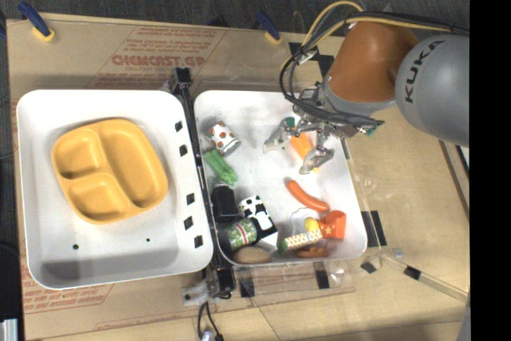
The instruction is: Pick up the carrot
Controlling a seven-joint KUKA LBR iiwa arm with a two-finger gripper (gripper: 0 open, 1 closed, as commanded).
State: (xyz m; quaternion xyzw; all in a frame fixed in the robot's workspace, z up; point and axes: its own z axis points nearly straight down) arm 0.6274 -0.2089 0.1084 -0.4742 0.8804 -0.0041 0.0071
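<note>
Red "CHEMCAST GP" lettering on the brown paper-covered bench (160,60), upper left; "KUKA" in black on the grey arm (435,84), right of frame. Silver two-finger gripper (299,146) hangs over the upper part of the right white bin (247,104), fingers spread part-way, with the small orange carrot (300,145) between them. Yellow three-compartment plastic tray (109,168) in left bin.

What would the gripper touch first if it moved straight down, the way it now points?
Probably the carrot, the orange piece between the fingers of the gripper, then the floor of the right bin. Depth is unclear.
</note>
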